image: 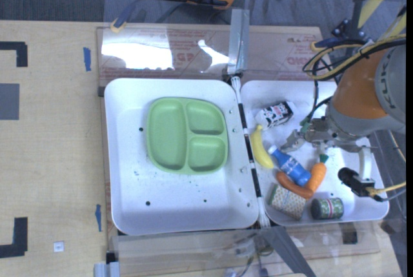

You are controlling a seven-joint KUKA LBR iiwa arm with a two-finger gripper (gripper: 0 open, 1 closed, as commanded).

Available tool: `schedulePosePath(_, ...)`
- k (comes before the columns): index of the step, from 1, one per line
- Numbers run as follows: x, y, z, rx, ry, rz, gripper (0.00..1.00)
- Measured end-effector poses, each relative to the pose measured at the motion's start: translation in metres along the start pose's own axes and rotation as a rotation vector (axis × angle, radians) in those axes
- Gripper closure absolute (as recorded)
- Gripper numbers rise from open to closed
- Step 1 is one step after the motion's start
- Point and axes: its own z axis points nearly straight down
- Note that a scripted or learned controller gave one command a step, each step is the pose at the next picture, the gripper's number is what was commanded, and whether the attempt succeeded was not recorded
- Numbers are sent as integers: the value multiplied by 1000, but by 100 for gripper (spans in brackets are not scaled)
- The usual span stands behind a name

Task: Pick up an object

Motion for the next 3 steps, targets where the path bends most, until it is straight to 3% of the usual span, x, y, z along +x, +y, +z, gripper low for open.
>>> schedulePosePath(1, 19, -45, -83, 4, 0, -92, 0)
schedulePosePath(2, -10, -15, 0, 0, 0, 8, 0)
schedulePosePath(3, -53, -57, -26, 5, 0, -57, 0)
